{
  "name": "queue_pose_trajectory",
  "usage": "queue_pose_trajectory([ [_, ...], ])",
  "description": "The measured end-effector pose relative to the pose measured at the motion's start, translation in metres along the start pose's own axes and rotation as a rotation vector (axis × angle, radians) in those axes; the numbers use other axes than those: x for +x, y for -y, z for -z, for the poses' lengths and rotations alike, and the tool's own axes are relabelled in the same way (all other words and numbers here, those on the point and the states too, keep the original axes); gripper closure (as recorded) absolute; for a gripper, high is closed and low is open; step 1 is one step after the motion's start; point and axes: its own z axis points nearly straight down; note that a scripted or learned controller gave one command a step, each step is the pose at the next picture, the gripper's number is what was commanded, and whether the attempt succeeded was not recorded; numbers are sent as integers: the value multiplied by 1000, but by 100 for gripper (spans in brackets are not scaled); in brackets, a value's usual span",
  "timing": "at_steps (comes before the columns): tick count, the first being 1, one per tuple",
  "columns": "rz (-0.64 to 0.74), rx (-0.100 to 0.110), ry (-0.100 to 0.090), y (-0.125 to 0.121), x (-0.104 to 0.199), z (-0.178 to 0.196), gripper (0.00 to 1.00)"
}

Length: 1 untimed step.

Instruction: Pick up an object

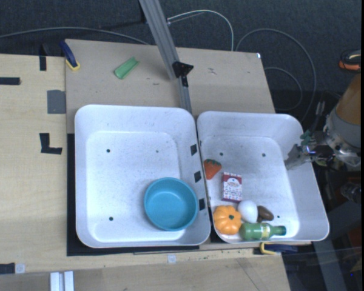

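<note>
Objects (247,214) untouched in right bin (303,180); gripper (298,153) at its right rim, grip state unclear.

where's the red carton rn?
The red carton lies in the right bin, near its centre, just below the strawberry and above the white egg.

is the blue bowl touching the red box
Apart. The camera view shows the blue bowl in the left bin and the red box in the right bin, with both bin walls between them.
</note>
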Motion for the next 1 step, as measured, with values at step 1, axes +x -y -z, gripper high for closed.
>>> queue_pose_trajectory([
  [1, 1, 3, -1, 0, 0, 18, 100],
])
